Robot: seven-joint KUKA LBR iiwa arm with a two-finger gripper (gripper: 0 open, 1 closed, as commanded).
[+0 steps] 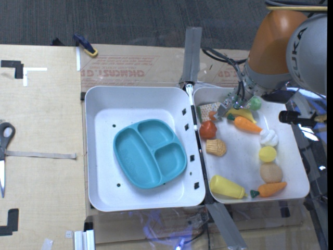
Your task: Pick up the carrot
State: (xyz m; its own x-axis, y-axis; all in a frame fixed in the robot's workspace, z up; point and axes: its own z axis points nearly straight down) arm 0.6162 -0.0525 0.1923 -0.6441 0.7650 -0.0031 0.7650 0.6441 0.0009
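**Arm low over the right bin's far end**

While the arm (283,40) reached in from the right, its gripper (230,105) hung low over the far end of the right bin (291,191), and whether it was open or closed could not be told at this slant. Nothing could be seen held in it. A carrot (247,124) lay just beside the gripper, tilted, its green top next to a banana (243,114). A second carrot (270,189) lay at the near edge of the same bin, below a tan ball (271,173). A tomato (207,130), a corn piece (216,148), a yellow ball (268,154), a white piece (269,137) and a yellow bottle (227,187) shared that bin. What looked like a green piece (255,103) sat behind the gripper. A blue divided plate (150,153) lay in the left bin (99,139). Scissors (4,145) rested on the bench, well apart to the left.
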